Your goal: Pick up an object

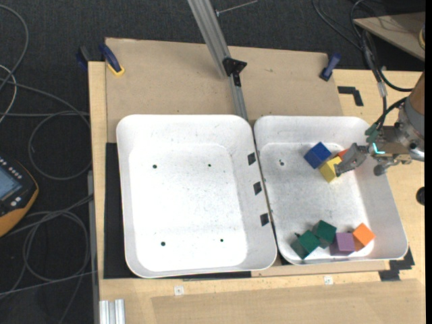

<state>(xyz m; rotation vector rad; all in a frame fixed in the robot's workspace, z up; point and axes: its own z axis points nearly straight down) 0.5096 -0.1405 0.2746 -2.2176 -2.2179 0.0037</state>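
Six blocks lie in the right bin (pixel 388 201): a blue block (pixel 316 154) and yellow block (pixel 329 170) touch near the tool (pixel 346 163), whose finger spread cannot be told; four cluster at the near edge.

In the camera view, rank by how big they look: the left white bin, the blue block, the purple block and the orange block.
1. Left white bin, by far.
2. Blue block.
3. Purple block and orange block: too alike to rank.

Fingers (pixel 349 160) beside yellow block (pixel 329 170), blue block (pixel 316 154)
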